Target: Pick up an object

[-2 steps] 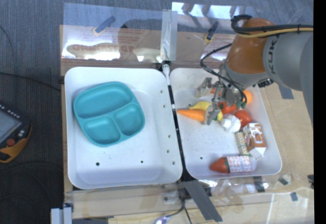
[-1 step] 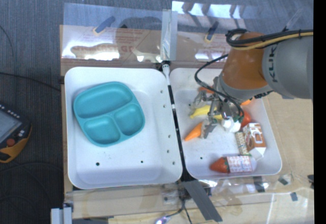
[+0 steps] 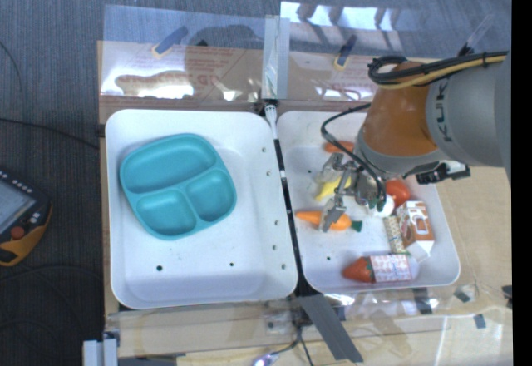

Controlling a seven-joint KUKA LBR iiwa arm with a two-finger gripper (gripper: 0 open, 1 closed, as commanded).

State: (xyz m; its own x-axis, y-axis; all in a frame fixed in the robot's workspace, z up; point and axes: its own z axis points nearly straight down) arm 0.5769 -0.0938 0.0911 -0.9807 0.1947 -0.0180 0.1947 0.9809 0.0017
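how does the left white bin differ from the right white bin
The left white bin carries a single teal three-compartment plate; the right white bin carries many small items, among them a toy carrot. The gripper is over the right bin, not the left bin. Both are shallow, white and rounded.

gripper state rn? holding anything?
Gripper: down in the right bin, over the toy carrot. Open or closed cannot be told, and no grasp is visible.
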